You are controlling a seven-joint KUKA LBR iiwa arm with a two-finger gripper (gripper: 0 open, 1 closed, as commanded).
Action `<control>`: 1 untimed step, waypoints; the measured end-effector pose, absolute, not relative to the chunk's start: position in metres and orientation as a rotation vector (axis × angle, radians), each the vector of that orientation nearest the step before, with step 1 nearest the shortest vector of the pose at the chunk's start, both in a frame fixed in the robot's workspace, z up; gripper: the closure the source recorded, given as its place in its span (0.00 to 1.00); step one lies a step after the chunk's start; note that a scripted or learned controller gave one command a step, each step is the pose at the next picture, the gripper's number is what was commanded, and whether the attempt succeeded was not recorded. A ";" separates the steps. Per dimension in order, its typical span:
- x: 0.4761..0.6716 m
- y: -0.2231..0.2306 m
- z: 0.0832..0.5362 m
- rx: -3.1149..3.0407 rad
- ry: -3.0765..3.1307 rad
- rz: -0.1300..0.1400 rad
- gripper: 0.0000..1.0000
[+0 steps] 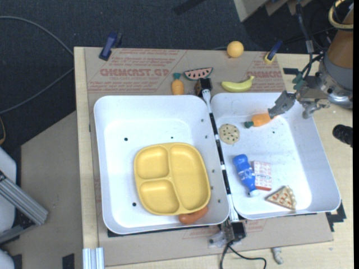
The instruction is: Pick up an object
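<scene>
My gripper (294, 109) hangs over the far right corner of the right bin (322, 150). Its fingers are spread open with nothing between them. The left fingertip (277, 110) is just right of an orange carrot piece (259, 120) lying near the bin's far wall. Further objects in this bin: a round cookie (229, 133) at the left wall, a blue bottle (244, 174), a red and white packet (262, 174) beside it, and a pizza slice (282, 197) at the near right.
The left bin (112, 128) holds a yellow divided plate (170, 178) with a red sausage (192, 216) at its near edge. Behind the bins lie a watermelon slice (198, 73), a small carrot (178, 86), a banana (237, 84) and an orange (235, 49).
</scene>
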State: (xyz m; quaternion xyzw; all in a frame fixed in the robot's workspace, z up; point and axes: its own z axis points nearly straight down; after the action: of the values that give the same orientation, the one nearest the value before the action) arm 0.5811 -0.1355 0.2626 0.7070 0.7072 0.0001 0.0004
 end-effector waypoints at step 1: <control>0.636 -0.144 0.161 2.223 2.224 -0.003 0.00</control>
State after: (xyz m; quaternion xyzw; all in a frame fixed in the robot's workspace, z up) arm 0.6363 -0.1444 0.1605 0.7070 0.7073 -0.0008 -0.0012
